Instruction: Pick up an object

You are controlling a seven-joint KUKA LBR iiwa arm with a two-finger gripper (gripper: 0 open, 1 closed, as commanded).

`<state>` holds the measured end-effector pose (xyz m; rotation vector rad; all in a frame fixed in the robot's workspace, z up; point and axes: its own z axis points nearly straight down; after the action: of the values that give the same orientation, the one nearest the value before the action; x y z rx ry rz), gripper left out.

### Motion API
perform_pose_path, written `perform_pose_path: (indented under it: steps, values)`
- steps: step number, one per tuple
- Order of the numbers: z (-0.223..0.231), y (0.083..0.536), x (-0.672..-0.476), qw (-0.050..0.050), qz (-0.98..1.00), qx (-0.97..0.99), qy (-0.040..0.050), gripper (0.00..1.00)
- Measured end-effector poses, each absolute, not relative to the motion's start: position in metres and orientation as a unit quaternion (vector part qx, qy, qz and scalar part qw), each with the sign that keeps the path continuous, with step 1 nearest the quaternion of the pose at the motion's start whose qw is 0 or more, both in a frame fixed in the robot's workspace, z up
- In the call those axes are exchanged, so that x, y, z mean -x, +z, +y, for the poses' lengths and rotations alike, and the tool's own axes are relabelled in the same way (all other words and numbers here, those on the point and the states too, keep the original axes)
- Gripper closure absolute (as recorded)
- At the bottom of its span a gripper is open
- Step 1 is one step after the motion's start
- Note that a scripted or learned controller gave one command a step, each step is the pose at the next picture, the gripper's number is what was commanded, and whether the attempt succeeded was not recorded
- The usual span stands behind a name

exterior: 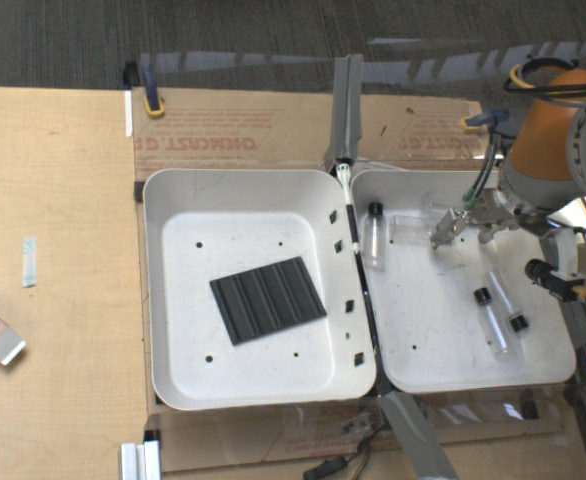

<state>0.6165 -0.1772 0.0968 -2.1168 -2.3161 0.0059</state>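
Tan wooden bench [53, 168] and grey carpet frame two white bins [173, 368], the left one holding a flat black ribbed panel [268, 300] lying askew, while the gripper [451, 230] hovers over the right bin, seemingly empty, fingers' spread unclear.

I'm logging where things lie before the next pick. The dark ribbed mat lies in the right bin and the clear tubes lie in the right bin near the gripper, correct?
Not quite. The camera view shows the ribbed mat in the left bin, not the right one. The clear tubes do lie in the right bin, near the gripper.
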Motion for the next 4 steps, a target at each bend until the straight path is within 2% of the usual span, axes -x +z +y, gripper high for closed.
perform_pose_path:
  steps: [1, 2, 3, 4]
  values:
    - [-0.1776, 0.1039, -0.6163, 0.003, -0.738, 0.675, 0.0024, 1.00]
    - [-0.1776, 0.1039, -0.6162, 0.003, -0.738, 0.675, 0.0024, 0.00]
    - [-0.1782, 0.1114, -0.6162, 0.003, -0.738, 0.675, 0.0028, 1.00]
    - [-0.1782, 0.1113, -0.6161, 0.003, -0.738, 0.675, 0.0028, 0.00]
